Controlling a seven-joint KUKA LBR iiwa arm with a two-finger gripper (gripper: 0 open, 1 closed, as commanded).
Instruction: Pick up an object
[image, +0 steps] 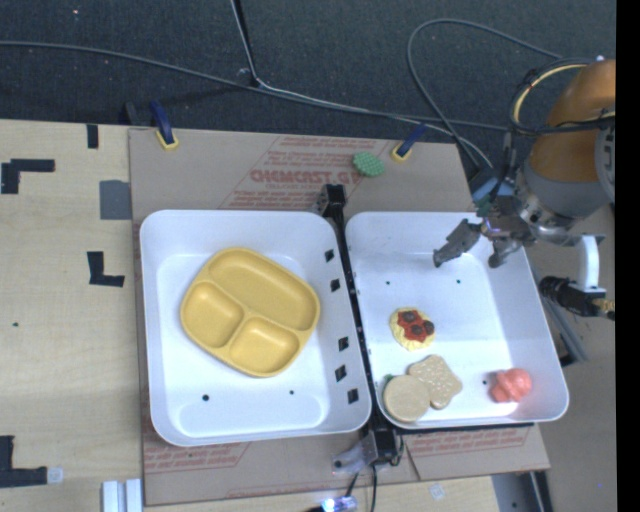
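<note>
In the right bin (520, 300) lie a small yellow pizza slice with red topping (412, 327), two tan cookies (422, 389) overlapping near the front edge, and a pink lump (510, 385) at the front right corner. My gripper (476, 249) hangs over the bin's back right part, open, its two dark fingers spread with nothing between them. It stands well behind and to the right of the pizza slice.
The left bin (165, 330) holds a yellow divided plate (250, 311). A green scrubby piece (368, 164) lies on the cardboard behind the bins. Cables run across the dark floor at the back. Blue clamps hold the cardboard's back edge.
</note>
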